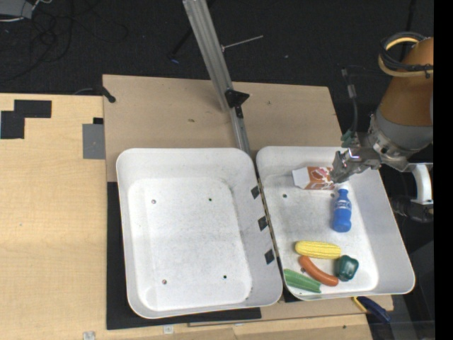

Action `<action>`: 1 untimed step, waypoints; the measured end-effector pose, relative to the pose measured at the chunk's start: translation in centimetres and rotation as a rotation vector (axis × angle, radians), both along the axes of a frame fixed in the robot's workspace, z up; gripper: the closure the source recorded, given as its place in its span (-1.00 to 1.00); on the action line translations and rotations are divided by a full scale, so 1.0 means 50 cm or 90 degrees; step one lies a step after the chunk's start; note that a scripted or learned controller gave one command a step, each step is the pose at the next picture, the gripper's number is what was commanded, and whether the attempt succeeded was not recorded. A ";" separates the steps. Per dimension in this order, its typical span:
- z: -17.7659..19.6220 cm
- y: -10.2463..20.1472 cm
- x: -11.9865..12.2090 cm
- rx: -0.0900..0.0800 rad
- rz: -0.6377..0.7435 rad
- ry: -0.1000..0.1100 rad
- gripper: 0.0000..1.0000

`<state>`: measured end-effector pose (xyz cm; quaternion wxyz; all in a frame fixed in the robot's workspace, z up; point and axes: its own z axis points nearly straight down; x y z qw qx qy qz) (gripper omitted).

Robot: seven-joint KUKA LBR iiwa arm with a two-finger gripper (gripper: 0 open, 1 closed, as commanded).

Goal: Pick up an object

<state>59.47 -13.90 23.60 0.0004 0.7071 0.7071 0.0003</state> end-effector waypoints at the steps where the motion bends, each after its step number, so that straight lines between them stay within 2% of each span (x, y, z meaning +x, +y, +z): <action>1: -0.019 0.099 -0.045 0.002 0.002 0.004 1.00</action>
